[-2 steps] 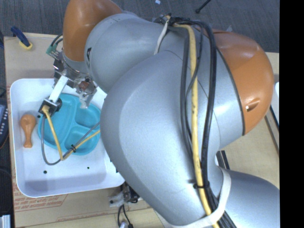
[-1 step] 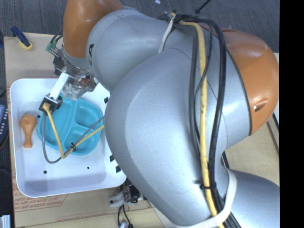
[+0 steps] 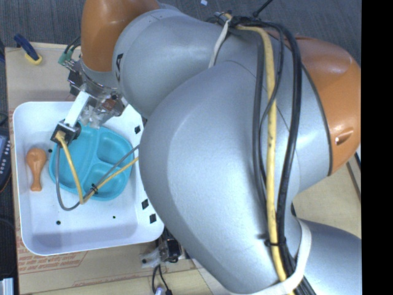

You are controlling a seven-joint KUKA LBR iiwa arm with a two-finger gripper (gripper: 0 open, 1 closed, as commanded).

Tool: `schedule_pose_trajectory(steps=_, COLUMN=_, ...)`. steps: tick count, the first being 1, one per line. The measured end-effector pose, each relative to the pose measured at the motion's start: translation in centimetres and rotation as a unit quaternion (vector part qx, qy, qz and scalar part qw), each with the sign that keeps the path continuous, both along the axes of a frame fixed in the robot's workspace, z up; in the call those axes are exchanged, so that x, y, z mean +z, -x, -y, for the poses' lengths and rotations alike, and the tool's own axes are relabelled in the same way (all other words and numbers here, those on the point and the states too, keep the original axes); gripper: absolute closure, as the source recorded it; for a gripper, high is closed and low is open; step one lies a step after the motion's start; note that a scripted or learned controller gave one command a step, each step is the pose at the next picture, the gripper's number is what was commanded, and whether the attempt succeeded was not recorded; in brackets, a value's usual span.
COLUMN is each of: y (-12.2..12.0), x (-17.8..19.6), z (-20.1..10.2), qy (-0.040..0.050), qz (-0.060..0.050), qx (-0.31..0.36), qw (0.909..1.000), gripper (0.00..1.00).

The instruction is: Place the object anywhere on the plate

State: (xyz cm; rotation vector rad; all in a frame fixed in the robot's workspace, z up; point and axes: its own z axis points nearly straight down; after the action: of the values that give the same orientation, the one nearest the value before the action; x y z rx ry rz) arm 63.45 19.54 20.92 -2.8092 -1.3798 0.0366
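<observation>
Camera view: the grey arm [image 3: 245,165] takes up most of the centre and right of the frame, its big rounded links blocking whatever lies beneath them. A yellow cable and black cables [image 3: 273,134] run down along its body. The orange band [image 3: 107,23] sits at the upper left, and below it the wrist leads down to the gripper [image 3: 92,112], which hangs over the upper edge of the blue plate [image 3: 107,158]. Whether the gripper is wide or narrow I cannot tell, since the wrist hardware and a small black block with a yellow wire cover that spot; nothing is visibly held there.

The plate is a turquoise divided dish lying in the white bin [image 3: 37,226] at the left of the frame, toward the bin's upper middle. A loop of yellow and grey wire [image 3: 73,183] drapes across the plate's left and lower parts.

The object, a tan drumstick-shaped toy [image 3: 37,166], lies on the bin floor at the left, just beside the plate's left rim and not on it, its thick end uppermost.

In the upper left corner, outside the bin, a blue and yellow tool [image 3: 27,49] rests on the bench
</observation>
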Motion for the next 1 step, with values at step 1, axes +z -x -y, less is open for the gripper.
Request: schedule_pose_trajectory(steps=1, y=0.06, x=0.97, z=-0.25, qy=0.0004, qz=-0.003, qx=0.007, qw=1.0000, gripper=1.00)
